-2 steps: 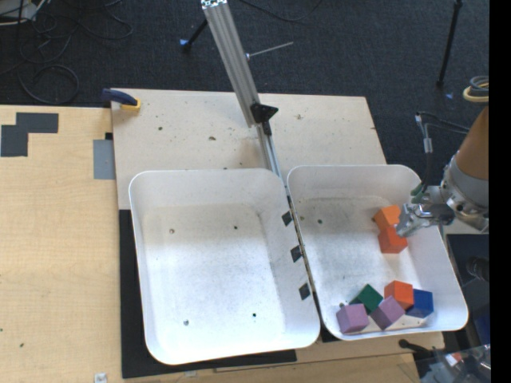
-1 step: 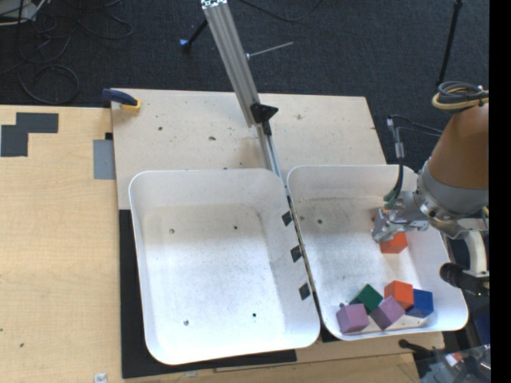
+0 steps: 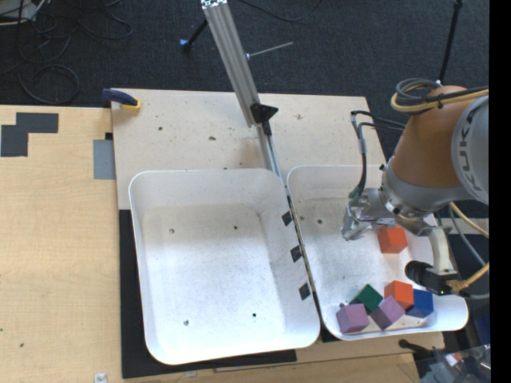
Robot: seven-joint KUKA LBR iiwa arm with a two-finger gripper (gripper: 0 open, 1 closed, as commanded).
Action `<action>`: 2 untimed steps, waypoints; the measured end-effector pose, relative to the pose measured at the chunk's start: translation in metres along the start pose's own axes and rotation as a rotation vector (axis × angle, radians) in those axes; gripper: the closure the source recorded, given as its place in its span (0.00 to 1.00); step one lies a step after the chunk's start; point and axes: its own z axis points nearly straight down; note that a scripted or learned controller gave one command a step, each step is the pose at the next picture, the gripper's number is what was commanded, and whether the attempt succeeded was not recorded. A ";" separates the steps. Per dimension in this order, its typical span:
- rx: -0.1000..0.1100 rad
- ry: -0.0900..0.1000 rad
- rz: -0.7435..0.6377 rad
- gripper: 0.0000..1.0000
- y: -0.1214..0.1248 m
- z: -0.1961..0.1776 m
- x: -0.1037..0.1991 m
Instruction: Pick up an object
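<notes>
Camera view, from above at a slant. Two shallow white bins side by side on the table (image 3: 200,126), left bin (image 3: 160,214) and right bin (image 3: 319,190), meeting along a shared edge, likely so that things can pass from one to the other.

Arm (image 3: 435,154) reaching in from the right, bent low over the right bin. Pincer (image 3: 357,223) down near the bin floor, pointing left; whether open or shut, and whether anything is caught in it, impossible to tell here.

Orange block (image 3: 392,239) just beside the pincer, to its right, partly under the wrist: probably the target, though apart from the tips as far as can be seen.

Cluster at the bin's near rim, packed together: green block (image 3: 369,297), purple block (image 3: 352,317), mauve block (image 3: 387,312), second orange block (image 3: 400,293), blue block (image 3: 421,303). Crowding there probably makes a clean grip harder than with the lone orange one.
</notes>
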 end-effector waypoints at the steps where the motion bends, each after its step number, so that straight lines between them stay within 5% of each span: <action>1: 0.002 0.000 0.001 1.00 -0.006 -0.003 0.059; 2: -0.001 -0.002 0.002 1.00 0.003 -0.015 0.101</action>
